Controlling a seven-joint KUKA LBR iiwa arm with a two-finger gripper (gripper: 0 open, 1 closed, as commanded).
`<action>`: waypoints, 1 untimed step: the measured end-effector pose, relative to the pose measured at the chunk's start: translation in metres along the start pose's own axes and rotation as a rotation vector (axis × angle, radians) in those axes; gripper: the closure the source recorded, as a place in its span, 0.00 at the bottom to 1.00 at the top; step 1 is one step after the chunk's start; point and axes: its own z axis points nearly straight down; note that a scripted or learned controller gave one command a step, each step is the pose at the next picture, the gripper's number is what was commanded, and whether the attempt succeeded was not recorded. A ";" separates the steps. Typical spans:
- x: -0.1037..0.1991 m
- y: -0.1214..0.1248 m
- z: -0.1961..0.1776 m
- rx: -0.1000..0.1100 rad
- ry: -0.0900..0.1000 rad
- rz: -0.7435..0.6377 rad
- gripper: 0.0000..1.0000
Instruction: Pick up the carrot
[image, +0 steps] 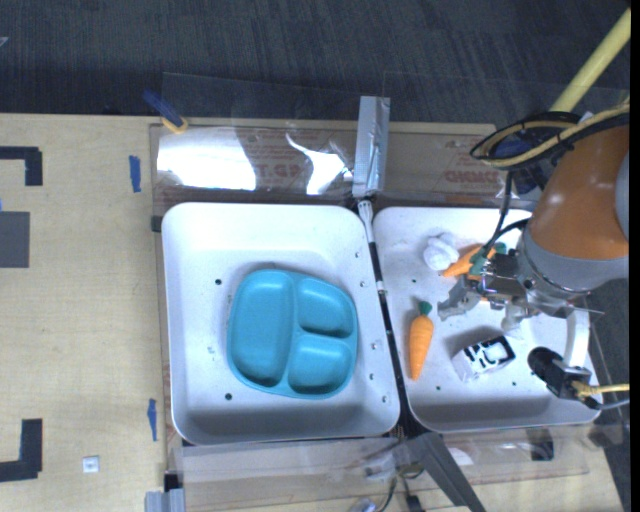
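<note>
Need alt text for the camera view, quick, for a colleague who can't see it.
A carrot lies in the right bin, near its left wall, with the arm's gripper just to its right. The left bin holds a blue divided tray.

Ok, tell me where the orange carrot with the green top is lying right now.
The orange carrot with the green top lies in the right white bin, near the bin's left wall, left of the small black-and-white object and the gripper.
</note>
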 end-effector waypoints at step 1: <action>-0.012 0.013 -0.060 -0.007 -0.002 -0.269 0.00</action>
